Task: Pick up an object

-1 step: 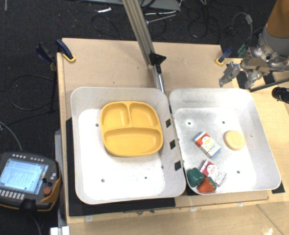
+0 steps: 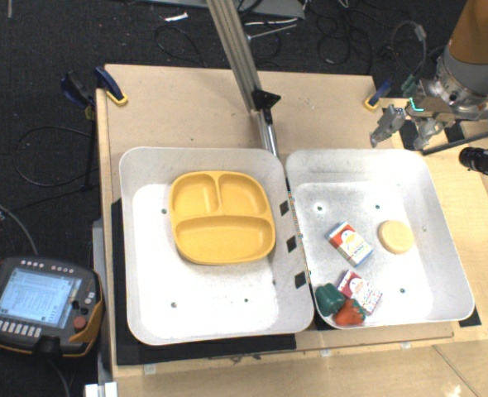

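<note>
The small carton is lying in my right bin; I'm hovering the gripper beyond it, fingers spread, grasping nothing.

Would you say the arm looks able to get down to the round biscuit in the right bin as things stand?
Probably yes. The biscuit lies apart from the small box on bare bin floor, with nothing over it, and the tool hangs just beyond that bin's far edge.

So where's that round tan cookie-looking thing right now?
The round tan piece lies in the right bin, toward its right side, just right of the small red-and-white box.
</note>
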Robot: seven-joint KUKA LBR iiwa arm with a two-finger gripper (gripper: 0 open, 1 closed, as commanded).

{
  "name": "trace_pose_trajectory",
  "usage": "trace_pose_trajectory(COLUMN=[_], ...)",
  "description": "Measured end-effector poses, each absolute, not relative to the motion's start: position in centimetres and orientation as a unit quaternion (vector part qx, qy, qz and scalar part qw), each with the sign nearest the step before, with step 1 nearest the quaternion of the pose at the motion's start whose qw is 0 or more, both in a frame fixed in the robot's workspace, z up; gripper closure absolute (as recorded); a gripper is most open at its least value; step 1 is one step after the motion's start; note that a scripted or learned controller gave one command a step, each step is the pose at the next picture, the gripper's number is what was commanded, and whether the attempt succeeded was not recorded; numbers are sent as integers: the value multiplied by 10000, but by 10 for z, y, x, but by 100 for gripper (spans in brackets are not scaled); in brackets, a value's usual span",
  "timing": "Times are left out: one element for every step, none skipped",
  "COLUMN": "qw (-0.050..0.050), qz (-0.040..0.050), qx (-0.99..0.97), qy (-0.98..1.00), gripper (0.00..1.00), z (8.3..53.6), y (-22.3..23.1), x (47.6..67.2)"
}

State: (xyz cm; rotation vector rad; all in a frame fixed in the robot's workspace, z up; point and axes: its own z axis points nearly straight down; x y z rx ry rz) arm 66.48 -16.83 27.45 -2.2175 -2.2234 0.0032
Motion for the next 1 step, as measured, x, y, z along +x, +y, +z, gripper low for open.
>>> trace_pose_trajectory(qw=[20], qz=[19], qx=[-7071], qy=[-7071], gripper=[0], z=[230], y=[-169], x=[660])
